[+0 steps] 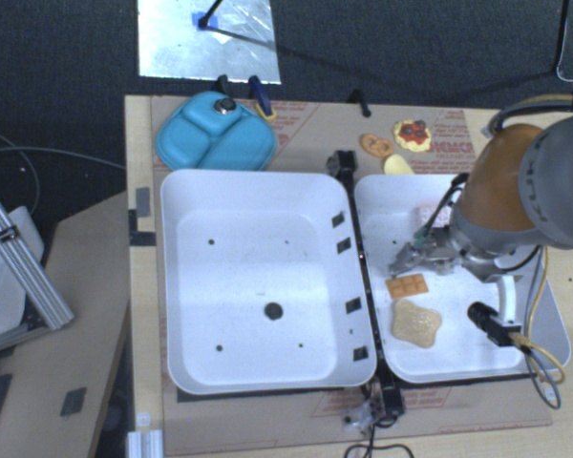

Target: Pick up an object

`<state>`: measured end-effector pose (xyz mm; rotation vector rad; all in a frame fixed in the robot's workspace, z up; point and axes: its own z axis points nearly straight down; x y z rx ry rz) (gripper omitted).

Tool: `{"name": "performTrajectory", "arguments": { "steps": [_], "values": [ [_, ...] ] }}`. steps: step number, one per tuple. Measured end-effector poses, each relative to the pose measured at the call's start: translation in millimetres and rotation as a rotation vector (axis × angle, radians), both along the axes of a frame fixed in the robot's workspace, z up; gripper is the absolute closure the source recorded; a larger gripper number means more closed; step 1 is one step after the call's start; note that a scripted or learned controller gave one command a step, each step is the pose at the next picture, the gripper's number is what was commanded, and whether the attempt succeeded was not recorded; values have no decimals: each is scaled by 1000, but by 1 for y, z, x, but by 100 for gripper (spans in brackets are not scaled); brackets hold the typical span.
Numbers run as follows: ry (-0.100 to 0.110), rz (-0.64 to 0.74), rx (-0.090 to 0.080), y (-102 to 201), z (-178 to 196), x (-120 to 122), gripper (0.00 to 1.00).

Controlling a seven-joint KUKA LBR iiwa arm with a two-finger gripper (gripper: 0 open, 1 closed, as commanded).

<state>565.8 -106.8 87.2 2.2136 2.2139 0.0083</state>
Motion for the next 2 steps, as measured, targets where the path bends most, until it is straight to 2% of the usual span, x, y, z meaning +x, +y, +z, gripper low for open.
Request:
{"name": "performTrajectory", "arguments": {
  "steps": [1, 2],
  "values": [
    [4, 5, 2, 22, 0, 47, 0],
    [-2, 1, 1, 22, 1, -26, 0]
  ]
}}
